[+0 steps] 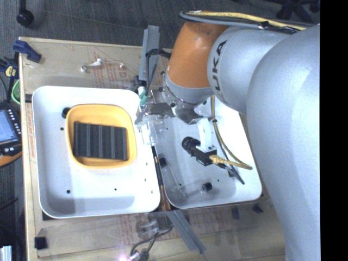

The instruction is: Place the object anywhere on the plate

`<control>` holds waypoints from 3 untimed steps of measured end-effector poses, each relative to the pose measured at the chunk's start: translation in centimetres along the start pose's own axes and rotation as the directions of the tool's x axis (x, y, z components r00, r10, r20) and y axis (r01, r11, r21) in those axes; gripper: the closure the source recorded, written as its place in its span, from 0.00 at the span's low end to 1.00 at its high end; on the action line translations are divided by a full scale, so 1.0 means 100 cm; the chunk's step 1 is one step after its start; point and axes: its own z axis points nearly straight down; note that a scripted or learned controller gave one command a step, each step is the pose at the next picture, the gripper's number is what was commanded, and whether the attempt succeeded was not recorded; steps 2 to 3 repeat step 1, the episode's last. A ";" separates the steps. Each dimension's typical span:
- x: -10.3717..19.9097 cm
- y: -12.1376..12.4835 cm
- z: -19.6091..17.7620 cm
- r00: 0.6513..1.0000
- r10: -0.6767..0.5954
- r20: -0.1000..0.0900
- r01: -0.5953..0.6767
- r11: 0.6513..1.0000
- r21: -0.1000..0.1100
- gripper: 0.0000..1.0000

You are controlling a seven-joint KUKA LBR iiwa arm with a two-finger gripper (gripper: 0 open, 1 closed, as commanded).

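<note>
Camera view, read from the left, starts with the left bin (49,194), which holds the yellow plate (101,116); a dark ribbed object (101,141) already lies flat on the plate's middle. By that, the placing step looks done or nearly so, and what remains is probably a clean retreat. Further right, at the seam between the bins, the gripper (148,116) hangs just beside the plate's right rim, over the divider; whether it is open or closed cannot be told from this slant. Any next move calls for lifting straight up first, since the bin walls stand close below. Right bin (179,197) lies under the arm (239,75), with the arm's black fitting and yellow hose (231,159) above its floor. Clutter sits along the bench's far-left edge.
</note>
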 end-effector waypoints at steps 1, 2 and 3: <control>0.000 0.000 0.000 1.000 0.000 0.000 0.000 1.000 0.000 0.00; 0.000 0.000 0.000 1.000 0.000 0.000 0.000 1.000 0.000 0.00; 0.000 0.000 0.000 1.000 0.000 0.000 0.000 1.000 0.000 0.00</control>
